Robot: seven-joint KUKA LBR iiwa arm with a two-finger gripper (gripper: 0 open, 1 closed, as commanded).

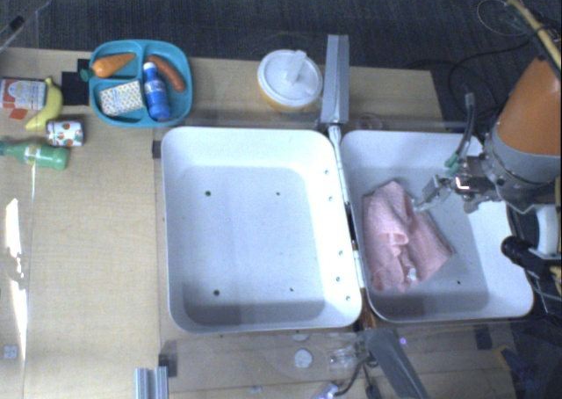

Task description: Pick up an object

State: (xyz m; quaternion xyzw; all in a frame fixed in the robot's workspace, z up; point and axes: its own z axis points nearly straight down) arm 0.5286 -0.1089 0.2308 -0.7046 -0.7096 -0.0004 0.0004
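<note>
Smooth white bin cradles crumpled pink cloth.

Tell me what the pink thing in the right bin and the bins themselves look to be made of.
Pink thing: likely soft cloth, matte; it lies crumpled in folds. Right bin and left bin: probably hard plastic, smooth with faint sheen; rounded moulded rims and corners suggest it.

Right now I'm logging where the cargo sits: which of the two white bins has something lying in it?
The right-hand bin, under the gripper: a crumpled pink cloth lies in its left half. The left-hand bin shows just its bare white floor.
</note>
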